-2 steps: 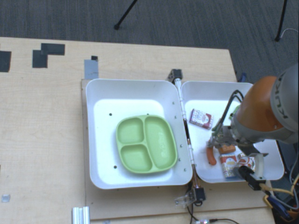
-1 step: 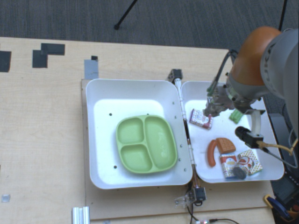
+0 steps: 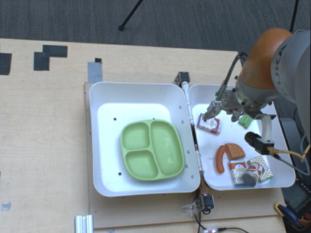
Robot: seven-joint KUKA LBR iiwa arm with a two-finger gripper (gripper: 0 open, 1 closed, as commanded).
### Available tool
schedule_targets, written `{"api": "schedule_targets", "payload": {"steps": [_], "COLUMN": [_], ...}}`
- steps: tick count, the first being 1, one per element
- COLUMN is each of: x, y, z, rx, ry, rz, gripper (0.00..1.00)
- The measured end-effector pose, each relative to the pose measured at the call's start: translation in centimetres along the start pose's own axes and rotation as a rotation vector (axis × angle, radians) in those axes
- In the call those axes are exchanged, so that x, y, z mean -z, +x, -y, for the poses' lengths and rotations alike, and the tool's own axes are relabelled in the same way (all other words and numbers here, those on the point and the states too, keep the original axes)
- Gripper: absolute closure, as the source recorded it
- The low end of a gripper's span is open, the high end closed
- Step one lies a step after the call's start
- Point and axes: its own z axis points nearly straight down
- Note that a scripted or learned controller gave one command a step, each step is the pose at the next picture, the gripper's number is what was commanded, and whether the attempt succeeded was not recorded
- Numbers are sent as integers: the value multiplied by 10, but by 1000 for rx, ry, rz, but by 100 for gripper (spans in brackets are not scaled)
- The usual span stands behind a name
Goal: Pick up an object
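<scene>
On the wooden table (image 3: 43,144), the near edge of the right bin (image 3: 243,187) holds a patterned packet (image 3: 252,170), then a toy sausage (image 3: 220,158) touching a waffle piece (image 3: 234,151). The left bin (image 3: 104,130) carries a green divided plate (image 3: 152,149). Farther back, the claw (image 3: 215,110) hovers just above a small red-and-white packet (image 3: 209,124); whether it is open cannot be told. A good grasp likely means centring over that packet and descending straight.
</scene>
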Motion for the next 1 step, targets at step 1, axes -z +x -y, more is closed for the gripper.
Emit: {"api": "schedule_targets", "payload": {"steps": [1], "x": [-90], "y": [-68], "z": [84], "rx": [-3], "ry": [-9], "rz": [5], "gripper": [0]}}
